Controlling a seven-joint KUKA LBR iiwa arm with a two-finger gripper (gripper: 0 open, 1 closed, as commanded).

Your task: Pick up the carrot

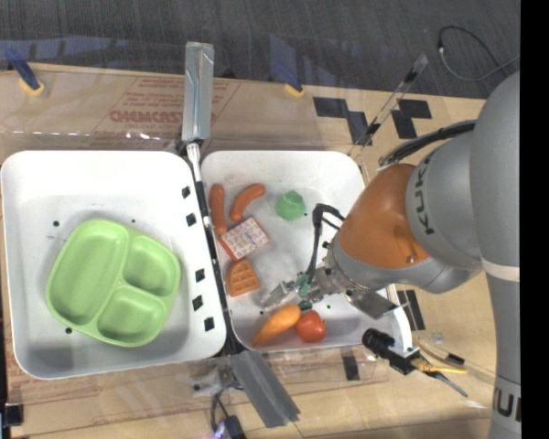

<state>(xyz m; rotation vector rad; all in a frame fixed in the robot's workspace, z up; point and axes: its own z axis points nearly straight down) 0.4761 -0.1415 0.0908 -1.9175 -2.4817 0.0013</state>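
Observation:
The orange carrot [276, 323] lies near the front edge of the right bin [348, 167], tilted, with its thick end up against a red tomato [311, 327]. My gripper [286, 293] hangs just above and behind the carrot, reaching in from the right under the orange wrist band. From this slant I cannot tell whether it touches the carrot. Nothing shows held in it.
The right bin also holds two sausages [218, 205] [248, 199], a green toy [292, 206], a pink patterned card [245, 239] and a waffle [242, 278]. A green divided plate [113, 282] sits in the left bin [37, 181]. The arm's bulk covers the right bin's right side.

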